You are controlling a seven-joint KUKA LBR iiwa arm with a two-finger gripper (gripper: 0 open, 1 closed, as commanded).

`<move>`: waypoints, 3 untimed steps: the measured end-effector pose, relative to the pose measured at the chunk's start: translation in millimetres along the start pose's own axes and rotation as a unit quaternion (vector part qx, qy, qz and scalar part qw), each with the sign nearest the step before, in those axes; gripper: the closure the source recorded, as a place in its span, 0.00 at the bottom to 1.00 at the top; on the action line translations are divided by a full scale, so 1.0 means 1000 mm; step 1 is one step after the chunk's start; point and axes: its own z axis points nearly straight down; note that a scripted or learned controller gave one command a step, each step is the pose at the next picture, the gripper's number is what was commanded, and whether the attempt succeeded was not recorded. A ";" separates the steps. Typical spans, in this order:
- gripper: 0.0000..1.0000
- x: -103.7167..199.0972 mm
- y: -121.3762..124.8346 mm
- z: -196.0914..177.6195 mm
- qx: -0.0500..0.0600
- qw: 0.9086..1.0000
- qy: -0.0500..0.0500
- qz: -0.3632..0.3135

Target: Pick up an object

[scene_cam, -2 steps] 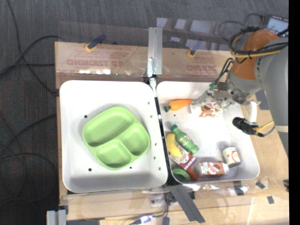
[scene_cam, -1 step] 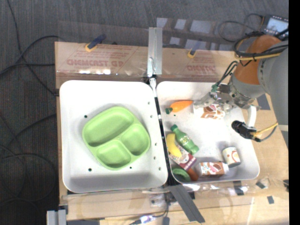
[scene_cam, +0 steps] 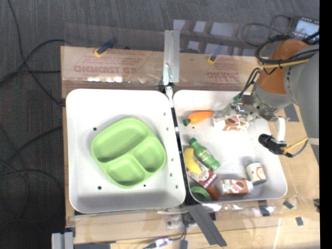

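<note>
Front pile: a juice box [scene_cam: 236, 187] lies lengthwise along the near wall of the right bin [scene_cam: 270, 193], touching a green cup [scene_cam: 198, 193] in the near-left corner, with a banana [scene_cam: 191, 161] and a green bottle [scene_cam: 204, 155] stacked just behind it.
Small can: a white can [scene_cam: 256, 173] lies on its side near the near-right corner, apart from the pile.
Gripper: the gripper [scene_cam: 239, 109] hangs low over the far part of the right bin; whether it is clenched or released cannot be told from here.
Nearest target: a small white and red carton [scene_cam: 234, 122] sits directly under and just in front of the gripper, touching or nearly so (no sign that it is grasped).
Carrot: a toy carrot [scene_cam: 198, 117] lies just left of the carton, its long axis running left to right, leaf end toward the divider.
Open room: bare bin floor between carton and can; the far wall is close behind the gripper.
Left bin: a green divided plate [scene_cam: 129, 152] rests in the left bin [scene_cam: 78, 139], well apart.
</note>
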 end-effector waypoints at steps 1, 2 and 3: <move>0.00 0.003 -0.003 0.000 0.000 1.000 0.000 -0.020; 0.00 0.003 -0.004 0.000 0.000 1.000 0.002 -0.006; 0.00 0.005 -0.015 -0.001 -0.001 1.000 0.003 0.008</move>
